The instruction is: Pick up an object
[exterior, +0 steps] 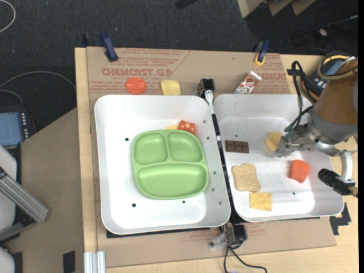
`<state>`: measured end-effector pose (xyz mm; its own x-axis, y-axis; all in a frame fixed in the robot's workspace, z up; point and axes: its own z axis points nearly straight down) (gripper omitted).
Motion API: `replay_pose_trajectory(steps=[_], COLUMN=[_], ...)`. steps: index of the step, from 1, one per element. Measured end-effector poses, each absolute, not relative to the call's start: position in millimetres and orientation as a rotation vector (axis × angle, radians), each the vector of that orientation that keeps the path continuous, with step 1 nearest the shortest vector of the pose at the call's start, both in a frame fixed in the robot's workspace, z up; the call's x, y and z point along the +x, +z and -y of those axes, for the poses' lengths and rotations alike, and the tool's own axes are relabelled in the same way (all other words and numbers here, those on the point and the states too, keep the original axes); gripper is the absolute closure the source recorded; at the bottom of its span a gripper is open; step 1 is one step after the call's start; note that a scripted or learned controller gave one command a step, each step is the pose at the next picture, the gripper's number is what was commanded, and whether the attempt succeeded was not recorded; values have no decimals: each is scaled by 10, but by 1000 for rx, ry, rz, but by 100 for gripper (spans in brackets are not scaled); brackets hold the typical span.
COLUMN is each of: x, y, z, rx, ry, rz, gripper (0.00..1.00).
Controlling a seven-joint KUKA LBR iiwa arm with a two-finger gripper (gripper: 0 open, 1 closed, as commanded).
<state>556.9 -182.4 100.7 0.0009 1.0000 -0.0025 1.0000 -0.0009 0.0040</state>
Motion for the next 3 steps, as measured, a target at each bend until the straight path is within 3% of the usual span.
replay_pose_trajectory(steps=[1,2,3], x=[5567,4984,6467], y=[1001,836,865], z=[1824,2034,1919], rx=[2220,2231,2205], ry=[1,-6,12], rz=[-2218,-2221,-2222], gripper=[0,0,0])
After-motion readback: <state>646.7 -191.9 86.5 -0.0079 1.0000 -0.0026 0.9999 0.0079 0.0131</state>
